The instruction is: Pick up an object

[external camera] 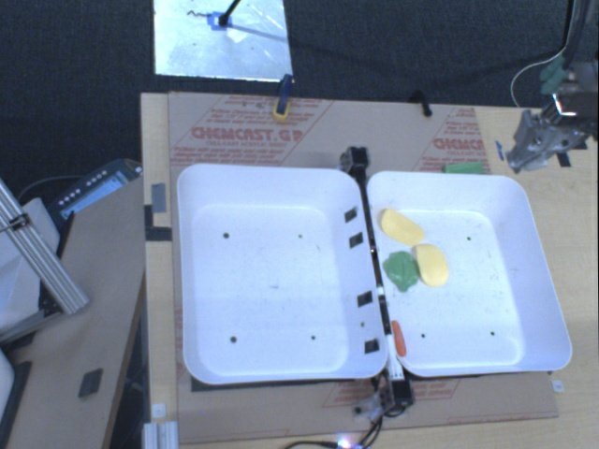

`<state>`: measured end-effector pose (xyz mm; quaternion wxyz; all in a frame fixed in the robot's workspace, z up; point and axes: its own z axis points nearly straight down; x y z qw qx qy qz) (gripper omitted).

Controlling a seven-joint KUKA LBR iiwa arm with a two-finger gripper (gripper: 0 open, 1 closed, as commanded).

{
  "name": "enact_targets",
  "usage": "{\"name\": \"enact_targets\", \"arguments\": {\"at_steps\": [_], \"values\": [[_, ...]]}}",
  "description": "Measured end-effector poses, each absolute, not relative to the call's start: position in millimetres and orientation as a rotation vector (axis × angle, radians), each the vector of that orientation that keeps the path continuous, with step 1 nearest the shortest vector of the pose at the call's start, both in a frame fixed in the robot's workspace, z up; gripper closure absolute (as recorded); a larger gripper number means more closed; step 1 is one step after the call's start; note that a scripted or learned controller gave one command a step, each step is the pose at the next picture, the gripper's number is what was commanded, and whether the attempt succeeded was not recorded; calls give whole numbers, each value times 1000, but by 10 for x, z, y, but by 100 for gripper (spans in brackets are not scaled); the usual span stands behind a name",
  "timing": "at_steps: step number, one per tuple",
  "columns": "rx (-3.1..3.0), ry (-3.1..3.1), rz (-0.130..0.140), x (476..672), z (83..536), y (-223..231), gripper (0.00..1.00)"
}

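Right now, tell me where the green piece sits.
The green piece lies in the right bin, near its left wall, touching the lower yellow piece and just below the upper yellow piece.

Two bins sit side by side. In the right bin [524,251], near the divider [374,269], lie three lumps [412,251] touching; a small stick [400,338] lies nearer the front.

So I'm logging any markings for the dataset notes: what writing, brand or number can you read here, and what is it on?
"CHEMCAST GP": red print on the brown board under the bins, upper left.
The same red print at the board's upper right, partly hidden by the right bin, too blurred to read.
Nothing else legible.
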<state>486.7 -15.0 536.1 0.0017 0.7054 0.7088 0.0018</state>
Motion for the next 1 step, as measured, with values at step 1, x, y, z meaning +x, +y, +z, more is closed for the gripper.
{"name": "enact_targets", "arguments": {"at_steps": [1], "values": [[2225,2232,-16,4853,3177,209,100]]}}
